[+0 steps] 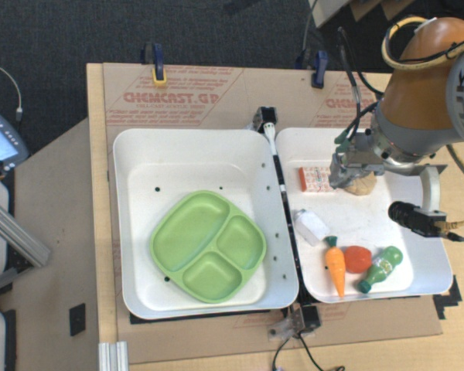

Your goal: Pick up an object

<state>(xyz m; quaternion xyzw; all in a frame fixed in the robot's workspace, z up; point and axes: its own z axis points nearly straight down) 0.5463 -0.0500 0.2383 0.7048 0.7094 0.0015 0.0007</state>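
Observation:
My gripper (351,178) hangs low in the back part of the right bin (437,277), over a tan round object (362,185) that peeks out beneath it. Just to its left lies a red and white box (314,179). Nearer the front sit a white block (312,226), an orange carrot (336,269), a red tomato-like piece (358,258) and a green bottle (382,268). A green divided plate (209,244) lies in the left bin (131,168).
The grey arm with its orange band (425,68) fills the upper right above the right bin. A black part of the arm (414,218) juts over the bin's right side. A black divider strip (278,184) runs between the bins. Clamps (158,62) hold the cardboard at the back.

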